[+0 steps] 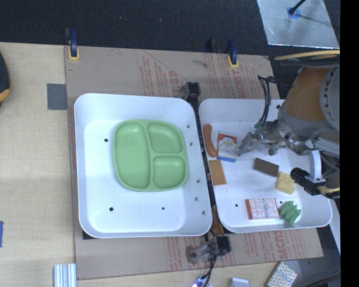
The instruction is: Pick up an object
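Note:
The right bin holds several small objects. An orange sausage lies by its left wall, with a red, white and blue packet beside it and a tan block just below. Further right are a brown bar, a yellow wedge, a red and white packet and a green broccoli piece. My gripper hangs low over the middle of this bin. It sits just right of the red, white and blue packet and points toward it. Nothing shows held in it.
The left bin holds a green divided plate. Blue clamps pin the brown board at the back. A black clip joins the bins at the top. The arm's grey body covers the right bin's far right corner.

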